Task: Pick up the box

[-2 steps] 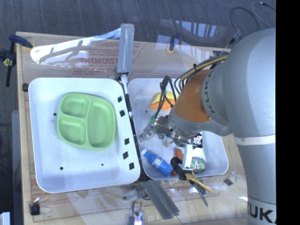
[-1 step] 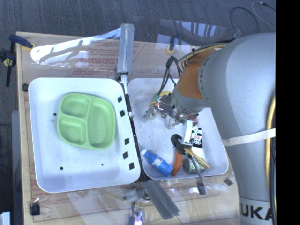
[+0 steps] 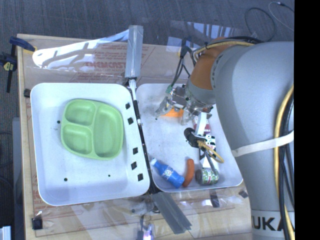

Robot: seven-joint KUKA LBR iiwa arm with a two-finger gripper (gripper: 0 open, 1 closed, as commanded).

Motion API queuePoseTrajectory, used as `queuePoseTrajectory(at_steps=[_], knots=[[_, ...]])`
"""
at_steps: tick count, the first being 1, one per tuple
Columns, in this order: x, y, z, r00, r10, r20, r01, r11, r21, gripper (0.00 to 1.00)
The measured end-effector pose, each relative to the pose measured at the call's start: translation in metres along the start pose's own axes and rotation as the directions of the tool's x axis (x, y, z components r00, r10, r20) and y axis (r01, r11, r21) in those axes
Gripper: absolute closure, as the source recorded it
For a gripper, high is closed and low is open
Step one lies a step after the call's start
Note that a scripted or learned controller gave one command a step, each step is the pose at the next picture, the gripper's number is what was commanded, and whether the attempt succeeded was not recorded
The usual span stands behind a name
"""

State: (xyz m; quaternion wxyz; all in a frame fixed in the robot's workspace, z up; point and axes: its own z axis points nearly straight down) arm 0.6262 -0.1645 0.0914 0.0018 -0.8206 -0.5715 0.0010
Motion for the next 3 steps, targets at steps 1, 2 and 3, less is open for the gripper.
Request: queuePoseTrajectory(at_steps=[1, 2, 3], knots=[[-0.014, -0.034, 0.001, 0.993, -0.119, 0.0, 0.119, 0.993, 0.002, 0.0], [-0.031, -0.037, -0.032, 0.999, 0.055, 0.001, -0.055, 0.999, 0.0, 0.0], [-0.009, -0.101, 0.002, 0.999, 0.039, 0.002, -0.039, 0.999, 0.003, 0.0]])
